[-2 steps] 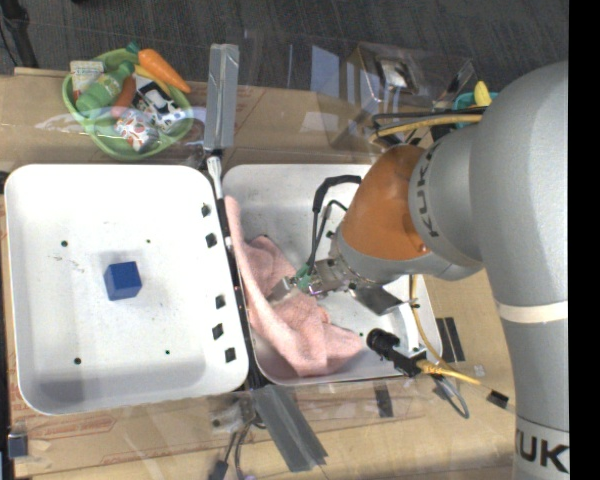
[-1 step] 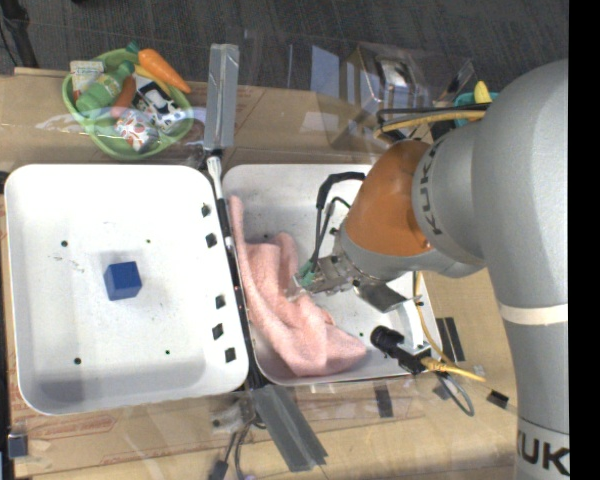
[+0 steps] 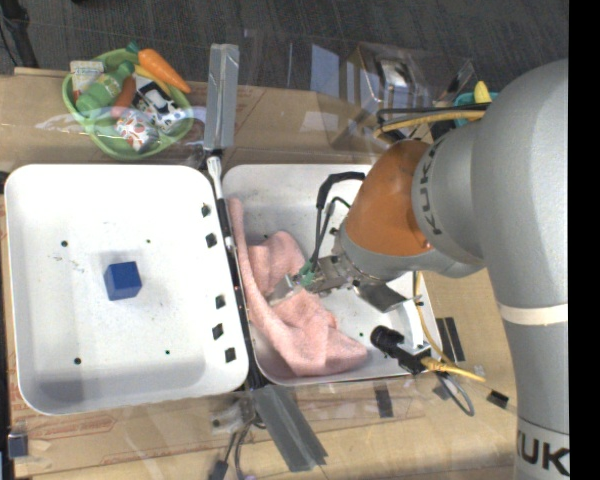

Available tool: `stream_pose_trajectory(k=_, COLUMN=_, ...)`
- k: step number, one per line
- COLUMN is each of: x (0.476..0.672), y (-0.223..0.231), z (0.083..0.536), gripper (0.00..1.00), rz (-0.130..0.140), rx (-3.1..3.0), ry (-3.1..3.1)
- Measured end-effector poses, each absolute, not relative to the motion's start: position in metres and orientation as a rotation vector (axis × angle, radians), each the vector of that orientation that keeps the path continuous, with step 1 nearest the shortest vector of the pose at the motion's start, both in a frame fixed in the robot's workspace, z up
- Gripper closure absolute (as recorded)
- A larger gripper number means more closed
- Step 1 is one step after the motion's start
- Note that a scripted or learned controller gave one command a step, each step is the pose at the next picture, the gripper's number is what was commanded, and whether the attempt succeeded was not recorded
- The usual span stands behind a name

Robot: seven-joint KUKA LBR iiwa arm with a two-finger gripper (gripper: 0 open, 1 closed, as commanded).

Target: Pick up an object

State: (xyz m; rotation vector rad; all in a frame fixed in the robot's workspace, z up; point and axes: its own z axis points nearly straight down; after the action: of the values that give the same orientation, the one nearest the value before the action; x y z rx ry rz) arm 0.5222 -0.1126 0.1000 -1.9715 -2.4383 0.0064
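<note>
A pink cloth (image 3: 285, 303) lies crumpled along the left side of the right bin (image 3: 280, 183), running from its upper left down to the front edge. My gripper (image 3: 308, 278) reaches down into this bin and sits at the cloth's right edge, touching or nearly touching it. The wrist and orange band hide most of the tool, so the finger state is unclear. A small blue cube (image 3: 123, 280) rests alone in the left bin (image 3: 40, 208), far from the gripper.
A green bowl (image 3: 130, 103) holding toy food, including an orange carrot, stands on the bench behind the left bin. The arm's large grey body covers the right side of the right bin. Clear plastic pieces lie behind the right bin.
</note>
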Motion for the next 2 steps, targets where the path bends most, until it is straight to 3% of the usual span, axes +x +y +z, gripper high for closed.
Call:
stream_pose_trajectory(k=1, x=0.603, y=-0.118, z=0.092, gripper=0.00, rz=0.003, rx=-2.221, ry=-2.218)
stream_pose_trajectory(k=2, x=0.631, y=-0.171, z=0.098, gripper=0.00, rz=0.000, rx=-2.054, ry=-2.377)
